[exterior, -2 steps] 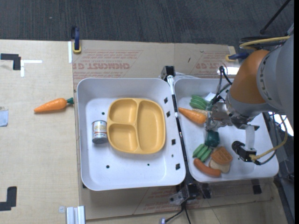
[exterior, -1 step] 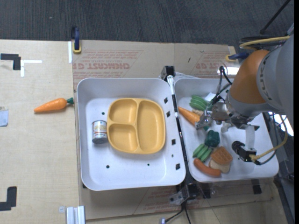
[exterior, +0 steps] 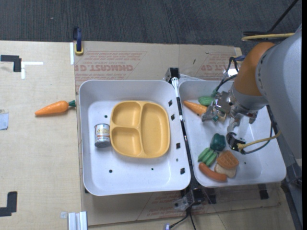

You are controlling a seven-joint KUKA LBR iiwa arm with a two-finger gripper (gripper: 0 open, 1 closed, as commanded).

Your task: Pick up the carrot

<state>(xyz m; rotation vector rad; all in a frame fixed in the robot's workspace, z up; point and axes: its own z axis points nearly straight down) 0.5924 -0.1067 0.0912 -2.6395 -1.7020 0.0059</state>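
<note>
camera view | arm (exterior: 283,75) reaches over right bin (exterior: 268,169) | left bin (exterior: 91,166) holds yellow divided plate (exterior: 140,129) and small can (exterior: 101,135) | carrot (exterior: 194,108) lies in right bin's upper-left, just beside the fingers (exterior: 213,111); cannot tell whether these are spread or pressed together

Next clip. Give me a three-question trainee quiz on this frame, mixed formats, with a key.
1. True or false: the yellow divided plate lies in the left bin.
2. Which lies outside both bins? A) tin can B) carrot on the bench C) sausage
3. Fill in: the pincer hovers beside the second carrot in the ___ bin.

Key: 1 true; 2 B; 3 right.
</note>
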